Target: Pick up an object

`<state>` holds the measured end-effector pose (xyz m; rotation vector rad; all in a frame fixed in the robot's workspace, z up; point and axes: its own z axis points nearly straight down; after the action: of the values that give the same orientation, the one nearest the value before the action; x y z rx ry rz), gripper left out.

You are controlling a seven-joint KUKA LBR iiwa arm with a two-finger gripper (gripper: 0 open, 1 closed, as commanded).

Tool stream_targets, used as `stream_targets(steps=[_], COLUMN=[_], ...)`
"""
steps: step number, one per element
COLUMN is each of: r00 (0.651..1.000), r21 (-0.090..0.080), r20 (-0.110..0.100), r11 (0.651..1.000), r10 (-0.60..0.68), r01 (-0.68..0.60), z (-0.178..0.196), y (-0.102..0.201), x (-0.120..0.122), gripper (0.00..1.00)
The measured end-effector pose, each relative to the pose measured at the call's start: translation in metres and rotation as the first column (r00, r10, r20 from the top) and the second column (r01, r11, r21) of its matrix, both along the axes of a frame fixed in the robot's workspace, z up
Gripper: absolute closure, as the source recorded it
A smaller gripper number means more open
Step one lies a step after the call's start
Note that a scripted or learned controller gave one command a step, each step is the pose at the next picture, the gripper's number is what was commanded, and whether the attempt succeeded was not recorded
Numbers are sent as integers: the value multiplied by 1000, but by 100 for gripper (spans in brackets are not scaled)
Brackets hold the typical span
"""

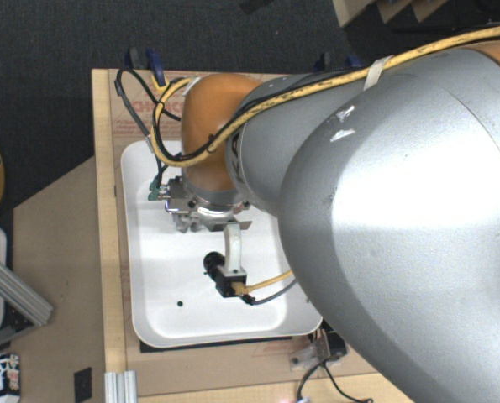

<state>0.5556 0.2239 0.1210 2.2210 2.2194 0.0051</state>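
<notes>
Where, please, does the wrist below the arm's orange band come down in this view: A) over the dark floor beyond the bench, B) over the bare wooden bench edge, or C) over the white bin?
C: the wrist under the orange band sits within the outline of the white bin, whose floor shows beside and below it.

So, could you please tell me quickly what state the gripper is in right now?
Gripper: cannot be told. It hangs over the white bin, tucked under the arm's orange band.
</notes>
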Motion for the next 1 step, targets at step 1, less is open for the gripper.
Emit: stream_targets(steps=[1], r00=[1000], r21=[-1], r20=[-2], r11=[1000], r10=[0], r01=[0], z=[-37], y=[0], x=[-79], gripper=[100])
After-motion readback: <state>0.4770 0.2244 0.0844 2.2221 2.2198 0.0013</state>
